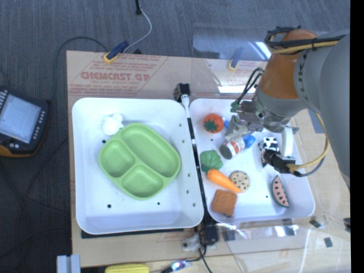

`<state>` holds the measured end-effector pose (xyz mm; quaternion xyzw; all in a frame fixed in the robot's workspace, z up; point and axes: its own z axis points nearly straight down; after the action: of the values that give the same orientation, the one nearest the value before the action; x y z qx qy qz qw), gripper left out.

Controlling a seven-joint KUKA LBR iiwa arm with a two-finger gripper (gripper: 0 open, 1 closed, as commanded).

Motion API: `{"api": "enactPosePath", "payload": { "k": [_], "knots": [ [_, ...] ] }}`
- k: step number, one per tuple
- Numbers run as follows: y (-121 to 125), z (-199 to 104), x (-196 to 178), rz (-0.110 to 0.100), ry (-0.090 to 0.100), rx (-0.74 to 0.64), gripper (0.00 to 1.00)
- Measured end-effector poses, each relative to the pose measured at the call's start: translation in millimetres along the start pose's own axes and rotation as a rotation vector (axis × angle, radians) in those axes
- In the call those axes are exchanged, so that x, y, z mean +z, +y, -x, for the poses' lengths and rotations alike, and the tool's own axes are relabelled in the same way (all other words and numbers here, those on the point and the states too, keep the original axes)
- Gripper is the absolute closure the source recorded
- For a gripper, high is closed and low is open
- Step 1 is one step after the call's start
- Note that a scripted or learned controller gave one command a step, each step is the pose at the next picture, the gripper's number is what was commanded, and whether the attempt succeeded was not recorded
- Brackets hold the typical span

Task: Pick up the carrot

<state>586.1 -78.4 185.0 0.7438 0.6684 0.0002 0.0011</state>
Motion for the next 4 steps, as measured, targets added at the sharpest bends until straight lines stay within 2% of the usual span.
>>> {"api": "enactPosePath", "payload": {
  "k": [1,2,3,4],
  "knots": [
    [-1.3,1.7,1.9,-0.005,-0.002,0.001,0.00],
    [-86.5,-56.7,2.7,-0.011,0.001,0.002,0.00],
    [-108.1,-29.2,2.3,-0.010,-0.003,0.042,0.00],
    [-108.0,-30.2,2.4,-0.010,-0.002,0.041,0.00]
  ]
}}
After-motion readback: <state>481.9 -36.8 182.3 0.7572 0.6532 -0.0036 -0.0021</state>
